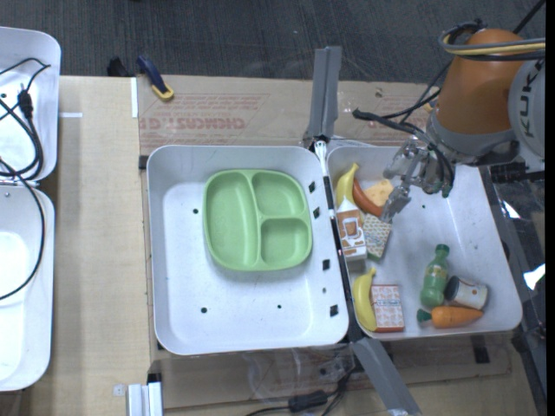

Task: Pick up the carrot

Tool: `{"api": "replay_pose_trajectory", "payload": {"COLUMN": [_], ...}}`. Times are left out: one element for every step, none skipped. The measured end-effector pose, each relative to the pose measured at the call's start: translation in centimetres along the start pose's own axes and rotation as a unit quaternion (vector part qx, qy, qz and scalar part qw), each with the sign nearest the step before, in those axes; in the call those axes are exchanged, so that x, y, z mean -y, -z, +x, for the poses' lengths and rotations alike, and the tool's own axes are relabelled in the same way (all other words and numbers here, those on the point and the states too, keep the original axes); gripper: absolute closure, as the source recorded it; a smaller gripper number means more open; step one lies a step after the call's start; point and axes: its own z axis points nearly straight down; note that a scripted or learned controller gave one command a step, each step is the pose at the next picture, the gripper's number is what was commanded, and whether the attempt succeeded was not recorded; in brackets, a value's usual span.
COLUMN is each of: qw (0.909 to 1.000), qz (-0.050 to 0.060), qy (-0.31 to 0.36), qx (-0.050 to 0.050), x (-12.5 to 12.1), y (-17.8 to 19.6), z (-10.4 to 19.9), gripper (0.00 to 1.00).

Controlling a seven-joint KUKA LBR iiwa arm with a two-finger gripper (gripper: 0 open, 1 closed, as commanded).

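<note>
Right bin (494,232): claw (401,199) sits over its upper left part, on the grey arm (486,76) with the orange band, which reaches in from the right. Whether the claw is open or closed cannot be told; nothing is seen between its tips.

Carrot (453,316): orange, lying on its side near the bin's lower right corner, well apart from the claw, below and to the right of it. Not held.

Green bottle (434,277): just above the carrot, below and right of the claw.

Small can (468,294): lying beside the bottle, just above the carrot's thicker end.

Banana (347,184): just left of the claw, at the bin's upper left.

Orange and yellow piece (373,195): just beside the claw tips, on their left.

Small carton (350,234): below and left of the claw, against the bin's left wall.

Second banana (364,300): lower left of the bin, well below the claw.

Red box (387,308): touching the second banana's right side.

Left bin (173,258): far left of the claw; holds a green divided plate (257,220).
</note>
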Motion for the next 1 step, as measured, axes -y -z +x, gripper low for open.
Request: {"api": "replay_pose_trajectory", "payload": {"qw": [0.9979], "qz": [-0.002], "qy": [0.065], "qx": [0.005], "x": [2.92], "y": [-4.59], "z": [-3.41], "gripper": [0.00]}}
